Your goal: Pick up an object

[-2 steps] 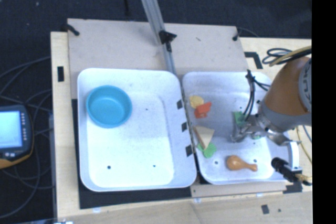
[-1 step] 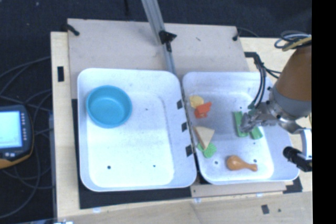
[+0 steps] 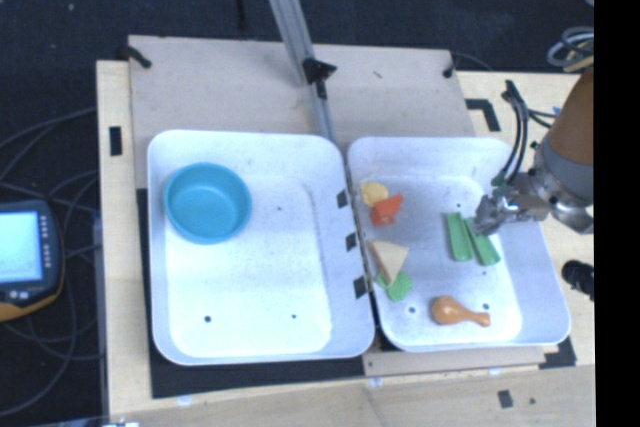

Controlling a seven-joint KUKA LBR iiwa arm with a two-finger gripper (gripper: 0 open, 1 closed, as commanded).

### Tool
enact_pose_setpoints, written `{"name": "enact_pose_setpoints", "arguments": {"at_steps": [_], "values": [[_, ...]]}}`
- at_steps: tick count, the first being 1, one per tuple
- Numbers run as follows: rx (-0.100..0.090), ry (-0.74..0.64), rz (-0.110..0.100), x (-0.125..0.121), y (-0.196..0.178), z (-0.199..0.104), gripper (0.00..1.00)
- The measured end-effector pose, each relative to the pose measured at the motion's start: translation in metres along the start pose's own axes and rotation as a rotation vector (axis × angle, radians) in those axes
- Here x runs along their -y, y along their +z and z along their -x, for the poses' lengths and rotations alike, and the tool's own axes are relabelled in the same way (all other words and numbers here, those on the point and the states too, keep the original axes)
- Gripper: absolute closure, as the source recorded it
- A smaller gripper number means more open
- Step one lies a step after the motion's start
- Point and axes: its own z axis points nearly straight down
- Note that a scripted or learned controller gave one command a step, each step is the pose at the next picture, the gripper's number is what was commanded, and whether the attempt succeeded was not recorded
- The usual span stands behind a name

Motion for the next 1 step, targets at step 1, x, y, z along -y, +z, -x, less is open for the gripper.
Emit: {"name": "enact_pose_setpoints", "arguments": {"at_steps": [1], "values": [[-0.004, -0.004, -0.004, -0.0214, -0.0118, -0.0488, 1.00]]}}
